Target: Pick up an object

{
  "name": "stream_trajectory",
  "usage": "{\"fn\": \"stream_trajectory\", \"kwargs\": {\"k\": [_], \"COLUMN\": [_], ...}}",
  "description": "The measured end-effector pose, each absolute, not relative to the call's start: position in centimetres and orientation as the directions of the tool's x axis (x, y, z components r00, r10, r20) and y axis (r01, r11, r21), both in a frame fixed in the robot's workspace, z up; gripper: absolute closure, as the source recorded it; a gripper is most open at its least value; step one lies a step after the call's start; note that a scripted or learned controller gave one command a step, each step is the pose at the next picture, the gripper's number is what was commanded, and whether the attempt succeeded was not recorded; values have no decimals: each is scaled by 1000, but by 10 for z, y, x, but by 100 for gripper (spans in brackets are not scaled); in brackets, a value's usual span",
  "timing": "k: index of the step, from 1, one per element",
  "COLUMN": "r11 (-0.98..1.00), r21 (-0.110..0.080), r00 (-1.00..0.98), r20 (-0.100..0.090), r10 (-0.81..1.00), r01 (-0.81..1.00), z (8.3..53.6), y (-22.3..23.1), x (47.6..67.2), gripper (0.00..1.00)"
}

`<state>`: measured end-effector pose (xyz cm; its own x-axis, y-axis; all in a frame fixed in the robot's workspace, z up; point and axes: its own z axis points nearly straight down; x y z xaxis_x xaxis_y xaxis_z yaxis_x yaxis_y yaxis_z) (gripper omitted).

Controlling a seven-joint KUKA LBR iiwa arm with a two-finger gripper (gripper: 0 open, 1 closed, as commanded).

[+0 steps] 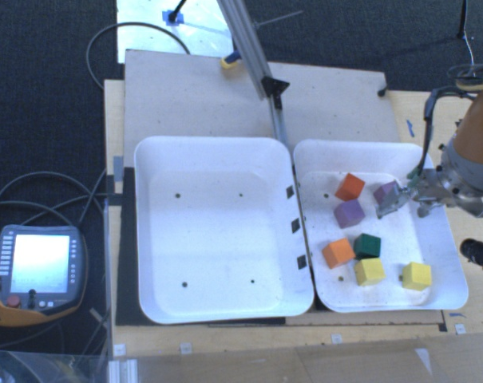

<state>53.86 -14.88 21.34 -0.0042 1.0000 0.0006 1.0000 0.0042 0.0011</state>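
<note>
Purple block (385, 192) sits in the right bin (449, 298), touching my tool (402, 198); I cannot tell its state. Block looks light, rigid (probably foam): pinch its flat opposite faces.

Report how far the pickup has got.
Done: the gripper has reached the right bin and sits against a purple block. In hand: closing on that block; a grip isn't visible. Left: lifting it clear; the other blocks lie untouched.

The gripper (399, 196) hung over the right bin (445, 238) beside a purple cube (385, 191) — six more cubes lay scattered nearby.
</note>
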Motion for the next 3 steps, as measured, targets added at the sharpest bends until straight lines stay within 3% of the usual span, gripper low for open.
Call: {"fn": "stream_trajectory", "kwargs": {"k": [1,3], "r11": [3,2], "r21": [2,-3], "r00": [-3,-2], "r20": [0,1], "r10": [1000,1000], "r01": [1000,1000], "z": [214,106], "y": [-149,-153], "x": [539,529], "gripper": [0,0]}}
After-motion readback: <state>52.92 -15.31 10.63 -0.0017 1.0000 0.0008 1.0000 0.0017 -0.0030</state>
